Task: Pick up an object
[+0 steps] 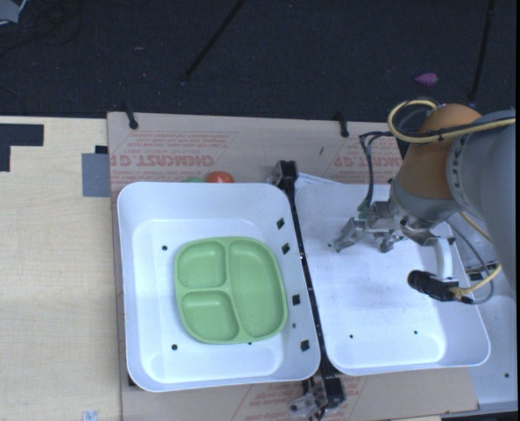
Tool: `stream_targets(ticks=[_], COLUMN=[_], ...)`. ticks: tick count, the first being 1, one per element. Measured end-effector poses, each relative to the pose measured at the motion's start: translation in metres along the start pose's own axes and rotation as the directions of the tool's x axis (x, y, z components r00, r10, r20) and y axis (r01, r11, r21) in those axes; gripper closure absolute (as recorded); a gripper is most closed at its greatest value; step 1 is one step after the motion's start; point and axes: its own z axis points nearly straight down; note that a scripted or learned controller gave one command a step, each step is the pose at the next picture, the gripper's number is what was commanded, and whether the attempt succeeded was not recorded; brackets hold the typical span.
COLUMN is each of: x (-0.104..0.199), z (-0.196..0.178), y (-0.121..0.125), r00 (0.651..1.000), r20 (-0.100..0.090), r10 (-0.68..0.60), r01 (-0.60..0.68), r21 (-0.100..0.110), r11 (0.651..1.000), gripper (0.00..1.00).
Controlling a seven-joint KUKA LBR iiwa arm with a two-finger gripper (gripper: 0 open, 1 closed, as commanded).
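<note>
- The one thing plainly there to pick is the pale green, three-compartment plastic plate (231,288), lying flat in the middle of the left white bin (146,358).
- The two-finger metal gripper (365,233) hangs over the far-left part of the right white bin (417,349), so the plate lies to its left and a little nearer, across the black divider rail (299,270) where the two bins meet.
- Whether the jaws are wide or narrow I cannot tell; they read as a tangle of grey metal from here, and nothing shows between them.
- The plate is roughly square with rounded corners, turned slightly off the bin's edges, with no real long axis to line up on. My guess is that its raised rim or one of the inner ridges is the only thing to pinch.
- The grey arm with its orange band (435,160) comes in from the right, so reaching the plate means carrying the wrist over the rail.
- The bin floor is smooth and shallow; a light plate could slide rather than lift.
- Room around the plate looks fair on all sides, tightest toward the rail.
- A small red-orange round object (219,178) sits on the cardboard sheet (242,147) just past the left bin's far wall.
</note>
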Motion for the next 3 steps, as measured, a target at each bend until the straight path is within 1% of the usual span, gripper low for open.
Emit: stream_targets(ticks=[1, 2, 3], x=[0.0, -0.002, -0.006], z=[-0.011, -0.072, -0.122], y=[0.0, 0.006, -0.003], r00=[1.0, 1.0, 1.0], r20=[0.0, 0.001, 0.001], r10=[0.001, -0.001, 0.003], r01=[-0.001, 0.001, -0.003], r21=[0.0, -0.007, -0.006], r11=[1.0, 1.0, 1.0], gripper=[1.0, 1.0, 1.0])
